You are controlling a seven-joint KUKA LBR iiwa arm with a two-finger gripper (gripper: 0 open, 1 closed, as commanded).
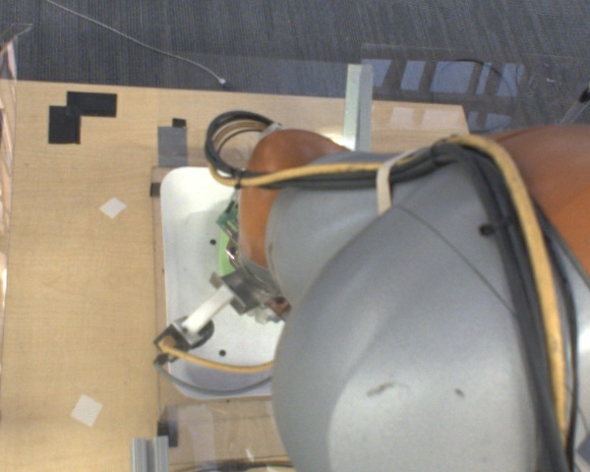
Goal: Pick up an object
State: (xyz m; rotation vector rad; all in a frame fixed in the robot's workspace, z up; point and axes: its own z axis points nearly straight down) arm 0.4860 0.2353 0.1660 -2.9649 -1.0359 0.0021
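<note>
hand [246,291] low in white bin [177,224], grip state cannot tell, arm [423,313] covers it | green object [225,236] just at hand's 12 o'clock, half hidden | surface [79,293] out at 9 | risk: hand offset from object, likely closes on nothing

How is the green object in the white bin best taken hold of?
Probably from above, across its narrow width: the green object shows as a thin strip on the white bin floor. The arm hides its right side, so this is uncertain.
</note>
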